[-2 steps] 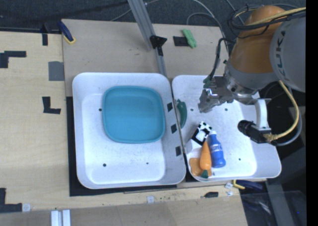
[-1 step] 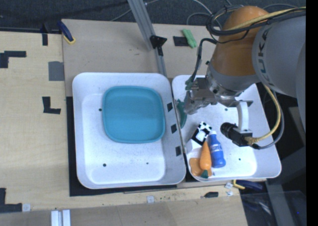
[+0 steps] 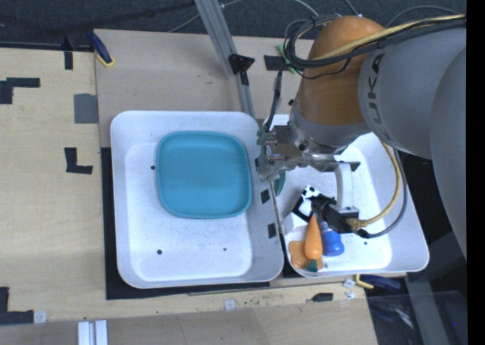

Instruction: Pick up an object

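Note:
My gripper [image 3: 274, 163] hangs low over the left edge of the right bin [image 3: 379, 252], close to the wall shared with the left bin; the orange wrist and grey arm cover most of it. A small teal thing [image 3: 280, 183] peeks out just under it. In the right bin's near corner lie an orange carrot-shaped toy [image 3: 313, 242], a blue object [image 3: 332, 243] touching it, and a black-and-white piece [image 3: 308, 199] behind them.
A turquoise plate [image 3: 203, 174] lies flat in the left bin [image 3: 144, 260]. A grey pole [image 3: 220, 29] slants up from between the bins. Cables loop from the wrist over the right bin, with a black connector [image 3: 341, 217] near the toys.

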`<state>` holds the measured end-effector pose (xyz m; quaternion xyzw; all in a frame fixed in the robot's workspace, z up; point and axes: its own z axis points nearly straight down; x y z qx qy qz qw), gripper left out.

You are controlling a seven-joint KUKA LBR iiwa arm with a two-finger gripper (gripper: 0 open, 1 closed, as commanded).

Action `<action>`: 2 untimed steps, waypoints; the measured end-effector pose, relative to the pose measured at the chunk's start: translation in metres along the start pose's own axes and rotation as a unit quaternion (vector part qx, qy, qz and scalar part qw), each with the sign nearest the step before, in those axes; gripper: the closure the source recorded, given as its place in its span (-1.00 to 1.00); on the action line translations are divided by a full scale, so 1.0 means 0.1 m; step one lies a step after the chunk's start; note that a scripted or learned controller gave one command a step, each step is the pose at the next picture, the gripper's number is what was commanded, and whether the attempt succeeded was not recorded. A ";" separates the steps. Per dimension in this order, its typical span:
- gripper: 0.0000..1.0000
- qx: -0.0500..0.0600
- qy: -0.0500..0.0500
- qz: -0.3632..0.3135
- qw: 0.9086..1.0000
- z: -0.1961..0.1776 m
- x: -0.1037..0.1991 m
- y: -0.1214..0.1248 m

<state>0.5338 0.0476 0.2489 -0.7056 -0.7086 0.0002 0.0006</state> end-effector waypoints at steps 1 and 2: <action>1.00 0.000 0.000 0.000 1.000 0.16 0.40 -0.16; -1.00 0.000 0.000 0.002 1.000 0.16 0.38 -0.16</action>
